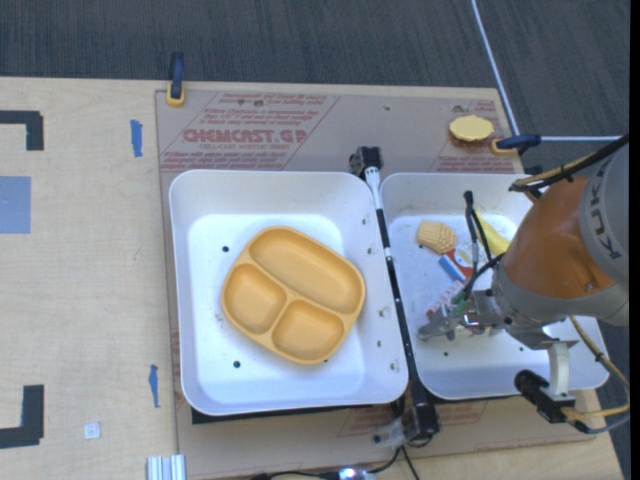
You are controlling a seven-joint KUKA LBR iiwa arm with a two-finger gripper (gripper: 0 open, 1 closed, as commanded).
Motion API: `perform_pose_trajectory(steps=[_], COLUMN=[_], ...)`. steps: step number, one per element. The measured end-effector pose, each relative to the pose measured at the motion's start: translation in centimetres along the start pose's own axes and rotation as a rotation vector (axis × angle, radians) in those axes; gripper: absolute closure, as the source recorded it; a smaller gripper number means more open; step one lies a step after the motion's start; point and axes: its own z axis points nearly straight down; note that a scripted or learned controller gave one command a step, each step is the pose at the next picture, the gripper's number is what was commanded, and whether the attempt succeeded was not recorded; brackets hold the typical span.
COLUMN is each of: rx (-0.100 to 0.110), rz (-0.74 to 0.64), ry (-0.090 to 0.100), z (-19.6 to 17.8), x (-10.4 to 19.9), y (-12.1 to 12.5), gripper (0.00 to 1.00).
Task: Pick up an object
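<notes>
My gripper (447,323) is low over the middle of the right bin (480,380), reaching in from the right under the grey and orange arm (560,258). Small objects lie just beyond it: a tan waffle-like piece (436,236), a yellow piece (497,230) partly behind the arm's cables, and a blue and red item (455,265). A small red and green bit (440,315) sits right at the gripper's tip; whether it is held cannot be told.
The left bin (200,268) holds a yellow three-part plate (292,294). A yellow disc (471,128) lies on the board behind the right bin, beside a blue clamp (515,142). A black divider bar (385,258) runs between the bins.
</notes>
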Motion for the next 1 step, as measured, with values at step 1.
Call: perform_pose_trajectory(steps=[1], rx=[-0.001], rz=[-0.001], ry=[0.002], z=[0.0], x=[-0.16], y=[0.03], gripper=[0.0])
